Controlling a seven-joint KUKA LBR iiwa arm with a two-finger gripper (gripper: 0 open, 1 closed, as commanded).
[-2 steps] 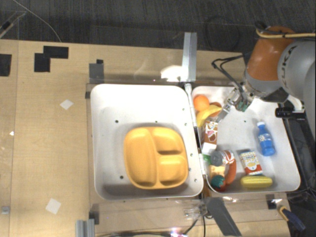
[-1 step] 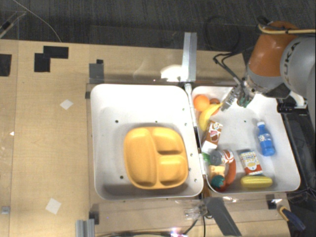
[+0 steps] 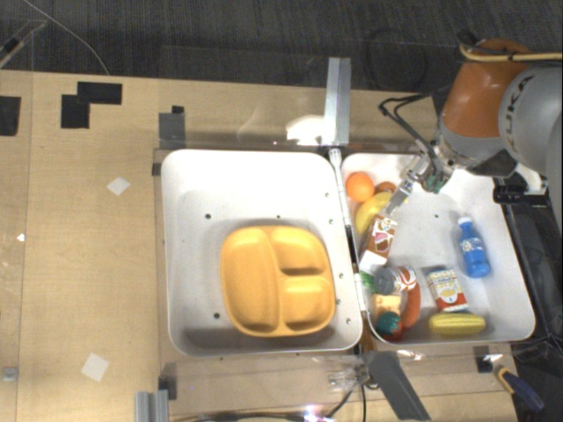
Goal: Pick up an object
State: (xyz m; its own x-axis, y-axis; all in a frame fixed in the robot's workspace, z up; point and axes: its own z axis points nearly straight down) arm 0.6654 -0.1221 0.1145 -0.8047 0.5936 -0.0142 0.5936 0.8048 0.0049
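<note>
Yellow moulded three-compartment tray (image 3: 277, 280)

Robot lab: taped bench (image 3: 79, 262), two white bins (image 3: 176, 236).

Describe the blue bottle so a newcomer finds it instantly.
Start at the right bin, the one crowded with small items. Look along its right side, above the small carton and the yellow item. The blue bottle lies there alone on bare white floor, the only blue thing in either bin.
</note>
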